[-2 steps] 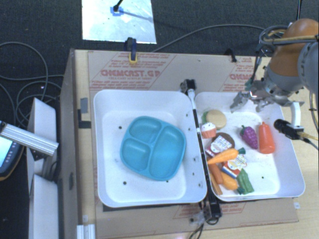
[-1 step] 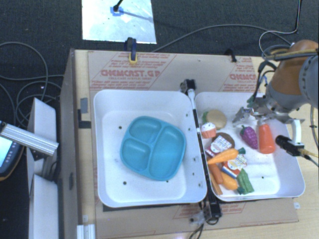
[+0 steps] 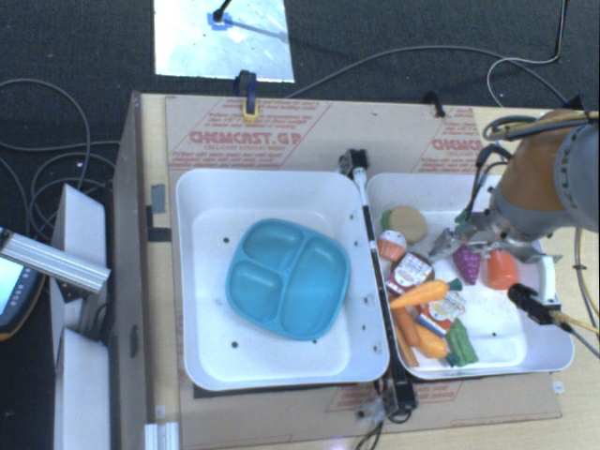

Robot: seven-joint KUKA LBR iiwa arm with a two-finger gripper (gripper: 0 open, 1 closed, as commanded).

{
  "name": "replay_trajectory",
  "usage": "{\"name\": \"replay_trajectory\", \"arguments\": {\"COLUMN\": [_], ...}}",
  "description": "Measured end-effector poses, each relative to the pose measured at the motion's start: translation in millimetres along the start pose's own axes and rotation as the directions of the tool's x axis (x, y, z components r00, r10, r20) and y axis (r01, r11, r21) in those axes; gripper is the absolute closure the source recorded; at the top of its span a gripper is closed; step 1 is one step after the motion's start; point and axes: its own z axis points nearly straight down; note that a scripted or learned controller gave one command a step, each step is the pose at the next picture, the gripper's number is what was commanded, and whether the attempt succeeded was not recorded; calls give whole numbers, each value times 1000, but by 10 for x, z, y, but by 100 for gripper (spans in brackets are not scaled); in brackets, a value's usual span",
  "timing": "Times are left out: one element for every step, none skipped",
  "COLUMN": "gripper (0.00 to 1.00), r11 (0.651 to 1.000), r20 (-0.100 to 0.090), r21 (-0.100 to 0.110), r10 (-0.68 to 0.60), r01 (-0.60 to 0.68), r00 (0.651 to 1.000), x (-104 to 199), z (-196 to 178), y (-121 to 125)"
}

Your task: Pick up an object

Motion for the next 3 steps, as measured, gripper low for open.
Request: {"name": "replay_trajectory", "arguments": {"gripper": [100,100,100], "r11": [1000,1000,1000], "r20": [1,0,-2], "r21": [-4,-2,0], "r10": [-1,-2,-3], "r01": [1,2,3], "r00": [1000,1000,1000], "x": [-6,385,944], "z": [-117,-874,-999], "y": [16,-236,-384]}}
